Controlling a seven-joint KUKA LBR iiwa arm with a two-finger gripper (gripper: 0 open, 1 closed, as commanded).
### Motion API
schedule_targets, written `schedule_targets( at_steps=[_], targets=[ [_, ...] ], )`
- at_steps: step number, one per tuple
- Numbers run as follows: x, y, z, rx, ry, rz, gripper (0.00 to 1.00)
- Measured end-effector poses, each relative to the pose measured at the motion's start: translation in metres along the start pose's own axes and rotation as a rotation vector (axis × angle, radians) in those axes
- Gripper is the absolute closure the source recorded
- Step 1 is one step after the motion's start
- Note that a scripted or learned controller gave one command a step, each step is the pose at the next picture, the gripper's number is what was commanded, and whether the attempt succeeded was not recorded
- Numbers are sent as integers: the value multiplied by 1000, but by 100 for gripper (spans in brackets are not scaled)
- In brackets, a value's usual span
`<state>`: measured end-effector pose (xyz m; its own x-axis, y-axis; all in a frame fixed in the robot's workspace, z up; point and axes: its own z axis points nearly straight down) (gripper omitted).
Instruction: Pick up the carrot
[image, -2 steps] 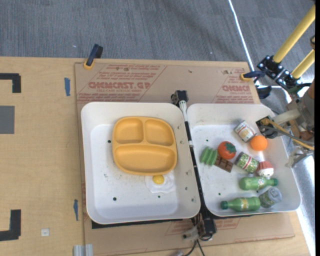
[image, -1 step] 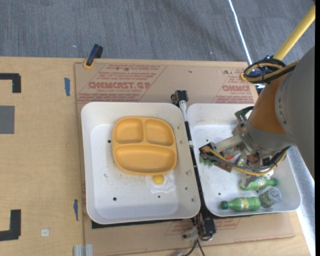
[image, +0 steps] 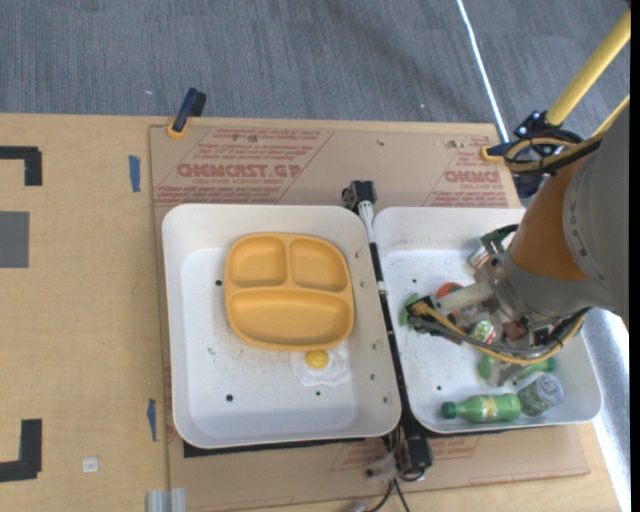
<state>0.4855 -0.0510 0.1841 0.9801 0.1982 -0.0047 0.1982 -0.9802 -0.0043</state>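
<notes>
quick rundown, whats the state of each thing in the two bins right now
yellow three-compartment plastic plate: flat in the left white bin, right way up
toy fried egg: flat, touching the plate's near edge
green plastic bottle: on its side in the right white bin
grey arm: low over the right bin, covering the items beneath

Your arm (image: 570, 240) (cut off at the right edge) covers much of the right bin (image: 440, 415); items beneath it are too cluttered to identify.
</notes>
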Motion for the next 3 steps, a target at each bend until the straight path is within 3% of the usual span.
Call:
schedule_targets(
  at_steps=[1, 2, 3],
  targets=[
    [-12, 29, -25, -5, 5, -18, 0],
    [31, 23, -24, -4, 4, -75, 0],
    [46, 77, 28, -2, 1, -112, 0]
  ],
)
